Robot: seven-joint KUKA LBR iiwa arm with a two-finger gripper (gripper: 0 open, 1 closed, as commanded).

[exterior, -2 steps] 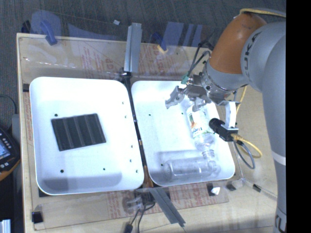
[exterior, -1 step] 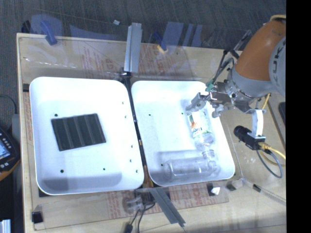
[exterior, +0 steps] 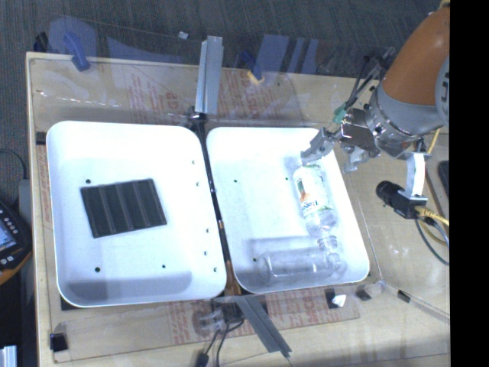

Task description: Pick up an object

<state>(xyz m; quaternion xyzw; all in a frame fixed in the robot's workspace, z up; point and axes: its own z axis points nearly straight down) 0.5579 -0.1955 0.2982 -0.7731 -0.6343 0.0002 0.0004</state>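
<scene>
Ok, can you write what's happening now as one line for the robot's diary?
claw: over right bin top edge | plastic bottle: lying just below claw | clear jar: lying at bin's near wall | left bin: dark grate

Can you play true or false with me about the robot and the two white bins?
1. The dark ridged mat lies in the left bin. True.
2. The labelled plastic bottle lies in the left bin. False: it lies in the right bin.
3. A clear container lies on its side near the right bin's front edge. True.
4. The gripper is over the dark ridged mat. False: it is at the right bin's far right corner, near the bottle's top end.
</scene>
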